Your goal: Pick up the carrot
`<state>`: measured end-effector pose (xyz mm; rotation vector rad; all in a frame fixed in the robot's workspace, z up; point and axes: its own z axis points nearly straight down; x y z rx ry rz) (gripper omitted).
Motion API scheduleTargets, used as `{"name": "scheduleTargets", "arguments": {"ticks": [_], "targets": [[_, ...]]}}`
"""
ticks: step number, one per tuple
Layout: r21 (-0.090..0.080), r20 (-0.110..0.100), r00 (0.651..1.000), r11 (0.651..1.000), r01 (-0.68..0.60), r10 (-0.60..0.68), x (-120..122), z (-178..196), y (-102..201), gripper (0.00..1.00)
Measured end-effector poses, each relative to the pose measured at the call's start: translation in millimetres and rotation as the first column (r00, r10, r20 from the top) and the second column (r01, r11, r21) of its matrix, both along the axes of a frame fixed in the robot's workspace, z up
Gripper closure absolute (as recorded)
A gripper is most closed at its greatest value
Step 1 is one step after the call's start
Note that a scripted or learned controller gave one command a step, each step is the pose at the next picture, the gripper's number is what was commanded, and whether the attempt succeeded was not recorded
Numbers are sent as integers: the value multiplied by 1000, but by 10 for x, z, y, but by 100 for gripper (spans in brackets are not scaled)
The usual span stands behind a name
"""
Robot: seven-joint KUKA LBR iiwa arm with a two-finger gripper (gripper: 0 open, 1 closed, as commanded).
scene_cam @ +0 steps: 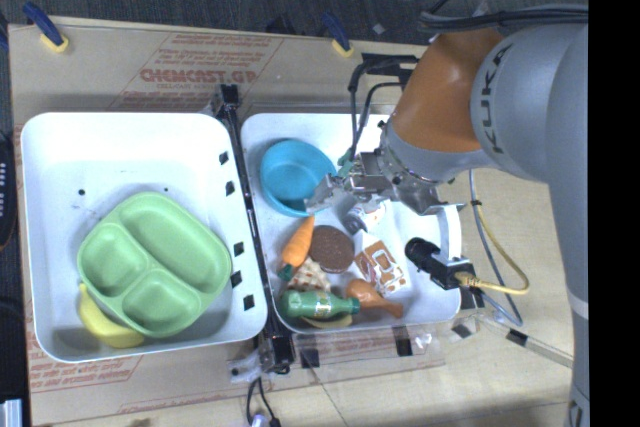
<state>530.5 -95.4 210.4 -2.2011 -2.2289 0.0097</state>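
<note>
Arm [500, 105]: one, grey with an orange band, reaching in over the right bin's far right part.
Bins: two, side by side. Left bin [60, 175]; right bin [455, 225].
Tray [155, 260]: one, green, three wells, in the left bin toward its near edge, tilted on a yellow thing [100, 323] that peeks out at the near left corner.
Bowl [293, 173]: one, blue, in the right bin's far left corner.
Gripper [352, 195]: one, over the middle of the right bin, just beside the bowl's right rim and above the cookie. I cannot tell how it is set; the hardware blurs together there.
Cookie [332, 249]: one, round and brown, mid-bin.
Carrot [297, 242]: one, orange, slanted, by the right bin's left wall, between the bowl and the near clutter; its lower end touches or nearly touches the cookie. It looks free and lies on the bin floor.
Near-edge clutter: one green-and-yellow piece [318, 307], one orange-brown piece [375, 297], one white patterned piece [380, 265], one pale wedge [310, 275]; what they are is unclear.
Risk, crowding: the carrot sits tight between bowl, cookie and wall, so a descent could land on the bowl rim or the cookie instead.
Risk, offset: the gripper seems to be right of the carrot; closing from there would likely take the cookie or nothing.
Risk, shape: a tapered, slanted carrot may squirt out of a grip across its thin end.
</note>
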Motion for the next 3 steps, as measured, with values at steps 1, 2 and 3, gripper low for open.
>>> {"name": "scheduleTargets", "arguments": {"ticks": [1, 2, 3], "targets": [[-1, 8, 961, 961, -275, 275, -45, -1166, 8, 0], [-3, 3, 959, 959, -282, 282, -41, -1064, -16, 100], [-2, 6, 993, 994, -114, 114, 157, -170, 844, 100]]}}
